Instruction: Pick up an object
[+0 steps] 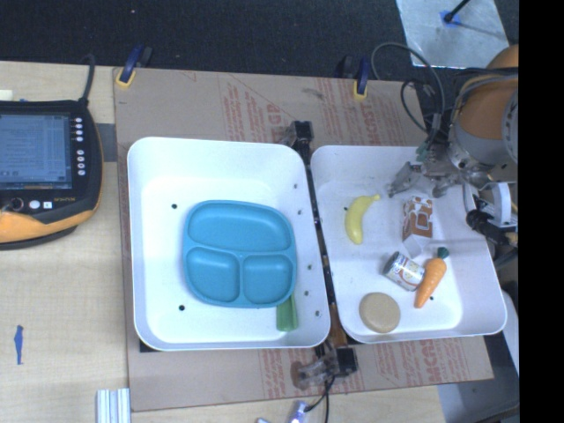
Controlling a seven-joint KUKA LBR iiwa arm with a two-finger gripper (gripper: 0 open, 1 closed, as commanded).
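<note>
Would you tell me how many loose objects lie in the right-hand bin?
5: banana at left, brown packet near the gripper, small can centre, carrot beside it, tan disc in front.

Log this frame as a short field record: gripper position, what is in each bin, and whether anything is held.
gripper: over the right bin's far edge, nothing seen between its fingers
right bin: banana, brown packet, small can, carrot, tan round disc
left bin: blue divided plate, green piece at its near right corner
</note>
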